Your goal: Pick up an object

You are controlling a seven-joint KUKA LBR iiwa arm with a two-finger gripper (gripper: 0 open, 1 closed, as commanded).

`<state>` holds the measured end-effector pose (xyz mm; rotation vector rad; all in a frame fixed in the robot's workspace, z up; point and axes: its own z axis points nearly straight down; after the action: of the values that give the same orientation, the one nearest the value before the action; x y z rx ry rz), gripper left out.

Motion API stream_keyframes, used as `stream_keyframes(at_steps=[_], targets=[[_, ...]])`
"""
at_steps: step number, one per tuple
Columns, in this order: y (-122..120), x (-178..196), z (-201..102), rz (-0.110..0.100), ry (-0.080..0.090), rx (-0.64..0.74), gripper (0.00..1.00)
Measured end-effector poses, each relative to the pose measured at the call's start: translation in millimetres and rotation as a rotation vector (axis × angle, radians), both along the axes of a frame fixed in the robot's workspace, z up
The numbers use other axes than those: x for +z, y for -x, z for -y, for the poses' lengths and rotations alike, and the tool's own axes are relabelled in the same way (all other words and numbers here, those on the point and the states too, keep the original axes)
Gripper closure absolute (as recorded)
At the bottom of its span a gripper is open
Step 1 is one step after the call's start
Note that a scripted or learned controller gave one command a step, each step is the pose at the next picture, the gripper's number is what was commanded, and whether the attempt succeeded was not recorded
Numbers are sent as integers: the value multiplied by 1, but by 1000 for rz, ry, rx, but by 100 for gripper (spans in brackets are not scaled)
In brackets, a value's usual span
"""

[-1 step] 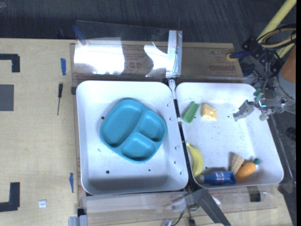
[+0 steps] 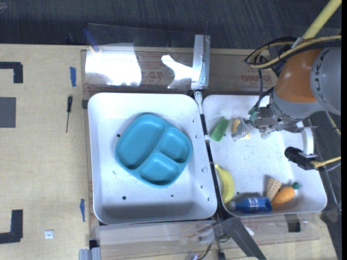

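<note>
My gripper point(image 2: 250, 128) sits over the upper part of the right bin point(image 2: 317, 199), low above the bin floor, with the grey wrist and the orange band point(image 2: 295, 80) of the arm above and to its right. I cannot tell how far the fingers are parted: the wrist housing and cables cover most of them from this angle. I also cannot confirm anything held between them.

Just left of the gripper, touching or nearly touching it, I see a small yellow object point(image 2: 237, 125); its shape is too small to identify. Beside that, further left, a green block point(image 2: 219, 129) lies tilted near the wall shared by the two bins.

Along the lower part of the right bin I see four more candidates for the pick:
- a banana point(image 2: 226, 183) lying along the left wall;
- a blue bottle point(image 2: 253, 203) on its side at the bottom edge, just right of the banana's lower end;
- a tan cone-shaped piece point(image 2: 272, 187) above the bottle's right end;
- an orange carrot-like piece point(image 2: 284, 195) just beside the cone, near the lower right corner.

All four lie well apart from the gripper.

The left bin point(image 2: 103, 199) holds a blue divided plate point(image 2: 154, 149) with three compartments, lying flat near its centre. A black screwdriver point(image 2: 69, 112) lies on the wooden bench point(image 2: 38, 161) left of the bins.
</note>
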<state>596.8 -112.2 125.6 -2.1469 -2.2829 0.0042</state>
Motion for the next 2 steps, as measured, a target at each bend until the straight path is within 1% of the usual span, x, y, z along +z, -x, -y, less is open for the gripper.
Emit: stream_keyframes(at_steps=[1, 2], targets=[[-14, -38, -6, 12, 4, 47, 0], [-71, -40, 7, 10, 5, -223, 0]])
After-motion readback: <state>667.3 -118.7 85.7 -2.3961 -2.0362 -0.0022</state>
